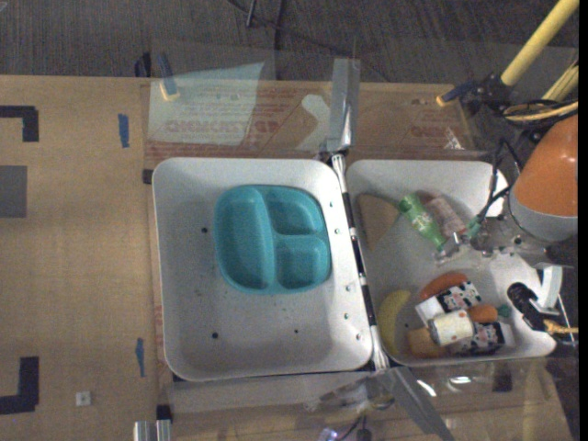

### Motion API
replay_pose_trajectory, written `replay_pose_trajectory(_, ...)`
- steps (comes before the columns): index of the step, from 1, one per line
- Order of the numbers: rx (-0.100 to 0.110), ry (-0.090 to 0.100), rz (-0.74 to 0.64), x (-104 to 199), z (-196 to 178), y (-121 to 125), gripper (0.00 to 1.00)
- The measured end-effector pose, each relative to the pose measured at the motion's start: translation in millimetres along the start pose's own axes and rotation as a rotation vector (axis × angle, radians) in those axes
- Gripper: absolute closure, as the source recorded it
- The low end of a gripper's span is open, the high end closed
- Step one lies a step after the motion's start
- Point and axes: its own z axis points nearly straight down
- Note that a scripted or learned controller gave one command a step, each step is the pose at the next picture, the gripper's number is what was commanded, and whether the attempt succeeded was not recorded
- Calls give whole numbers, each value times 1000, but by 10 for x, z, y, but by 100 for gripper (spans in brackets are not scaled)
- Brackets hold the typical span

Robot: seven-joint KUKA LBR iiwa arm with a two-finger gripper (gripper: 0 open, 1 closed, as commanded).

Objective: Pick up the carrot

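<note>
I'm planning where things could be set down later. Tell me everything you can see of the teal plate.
The plate is teal with rounded corners and looks like moulded plastic. Ridges split it into three wells: one long one on its left side, two smaller ones on its right. It lies flat, right way up, slightly askew, in the upper middle of the left bin, resting on the bin's floor, apart from the walls; nothing else touches it.

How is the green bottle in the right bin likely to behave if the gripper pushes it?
The green bottle lies on its side on the smooth white floor of the bin, so it would probably roll or slide rather than tip. It looks like small plastic, so it is likely light and fairly stiff. Its rounded body may slip out of a two-finger pinch.
</note>
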Motion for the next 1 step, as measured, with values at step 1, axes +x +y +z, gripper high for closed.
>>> replay_pose_trajectory(1,-2,18,222,-170,-27,-537,0)
